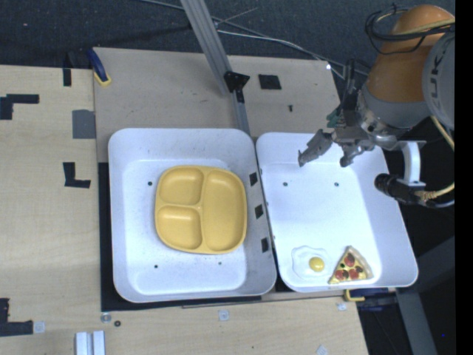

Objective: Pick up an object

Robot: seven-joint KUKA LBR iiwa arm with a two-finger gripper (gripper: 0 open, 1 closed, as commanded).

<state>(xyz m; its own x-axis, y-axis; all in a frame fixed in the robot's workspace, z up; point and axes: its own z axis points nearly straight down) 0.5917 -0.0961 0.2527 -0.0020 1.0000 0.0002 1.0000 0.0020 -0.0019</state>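
A yellow divided plate (201,208) lies in the left white bin (126,198). In the right white bin (384,220), a toy fried egg (310,261) and a toy pizza slice (350,266) rest side by side near the front edge. My gripper (324,156) hangs over the far end of the right bin, well away from the egg and pizza. Its two dark fingers (308,151) are spread apart with nothing between them.
A slanted metal post (211,35) rises behind the bins. Cables run across the dark floor at the back. A black bracket (259,211) sits between the two bins. The middle of the right bin is bare white floor.
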